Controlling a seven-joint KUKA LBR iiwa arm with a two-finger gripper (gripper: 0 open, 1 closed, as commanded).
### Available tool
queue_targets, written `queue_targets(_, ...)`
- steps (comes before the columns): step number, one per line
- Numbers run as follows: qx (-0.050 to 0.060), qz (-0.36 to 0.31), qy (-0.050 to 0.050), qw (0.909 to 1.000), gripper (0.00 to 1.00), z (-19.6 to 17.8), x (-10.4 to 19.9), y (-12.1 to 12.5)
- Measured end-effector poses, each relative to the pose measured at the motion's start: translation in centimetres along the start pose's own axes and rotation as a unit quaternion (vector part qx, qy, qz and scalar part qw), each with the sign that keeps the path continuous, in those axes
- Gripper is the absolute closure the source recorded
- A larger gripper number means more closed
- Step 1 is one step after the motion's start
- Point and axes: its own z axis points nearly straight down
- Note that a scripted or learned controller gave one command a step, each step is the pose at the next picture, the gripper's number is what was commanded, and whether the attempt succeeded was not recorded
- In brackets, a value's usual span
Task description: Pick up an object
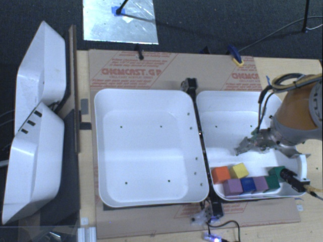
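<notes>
Gripper (245, 146): over right bin (222, 110), pointing left; finger state cannot be told.
Blocks: orange (220, 174), yellow (239, 171), purple (232, 186), blue (247, 184), green (275, 177); row running left-right along bin's near wall.

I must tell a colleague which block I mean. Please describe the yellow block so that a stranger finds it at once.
Look in the right bin, at the row of blocks along its near edge. The yellow block sits behind that row, beside the orange block. It is the only yellow one.
</notes>
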Motion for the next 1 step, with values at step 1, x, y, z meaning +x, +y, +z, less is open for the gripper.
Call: queue_targets(1,-0.001,0.000,0.000,1.0000,0.00,-0.12,0.02,0.12)
